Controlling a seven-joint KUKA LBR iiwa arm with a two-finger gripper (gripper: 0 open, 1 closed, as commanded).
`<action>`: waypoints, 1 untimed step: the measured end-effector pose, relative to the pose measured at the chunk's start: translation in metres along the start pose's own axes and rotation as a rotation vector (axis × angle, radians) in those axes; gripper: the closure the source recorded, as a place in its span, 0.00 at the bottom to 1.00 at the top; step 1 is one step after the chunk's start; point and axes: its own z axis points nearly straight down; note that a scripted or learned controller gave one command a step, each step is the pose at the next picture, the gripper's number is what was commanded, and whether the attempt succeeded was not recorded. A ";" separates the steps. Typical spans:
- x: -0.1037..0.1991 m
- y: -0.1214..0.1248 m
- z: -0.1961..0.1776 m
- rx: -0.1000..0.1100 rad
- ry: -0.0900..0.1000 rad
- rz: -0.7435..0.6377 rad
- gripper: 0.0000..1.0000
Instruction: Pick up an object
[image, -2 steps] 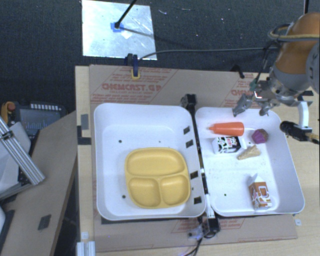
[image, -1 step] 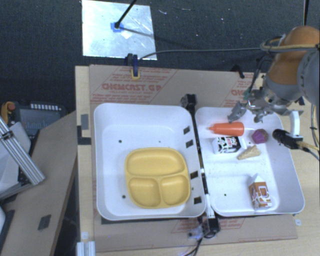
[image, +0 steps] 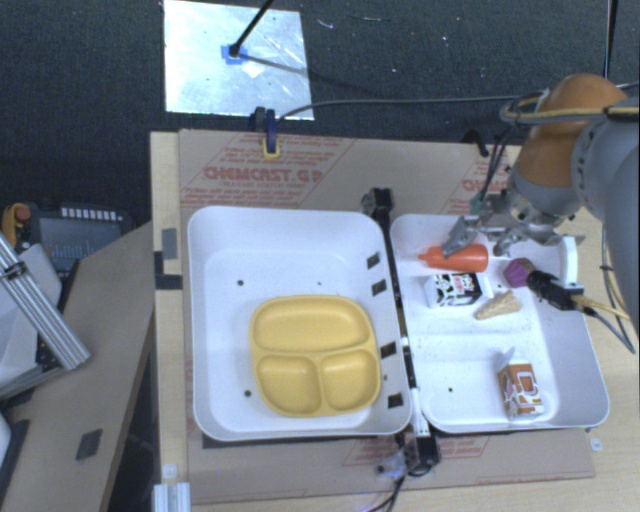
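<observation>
An orange carrot-shaped toy (image: 456, 258) is seen lying in the right bin (image: 570, 400), near its far edge, with the long axis running left to right across the view; which end is the tip cannot be made out. The hand (image: 478, 232) is placed just above and behind the carrot, with its grey fingers (image: 461, 236) spread apart and nothing held between them. Part of the hand is hidden by the arm's (image: 570, 150) wrist. Just in front of the carrot a small black-and-white carton (image: 454, 289) is found, its printing too small to be read. A tan wedge (image: 497, 305), a purple piece (image: 518, 270) and an orange packet (image: 522, 389) are scattered nearby. A yellow divided tray (image: 315, 355) is held in the left bin (image: 220, 250). On the desk's cardboard sheet (image: 330, 165), "CHEMCAST" can be read.
</observation>
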 end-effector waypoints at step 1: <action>0.000 0.002 -0.014 -0.007 -0.001 -0.002 1.00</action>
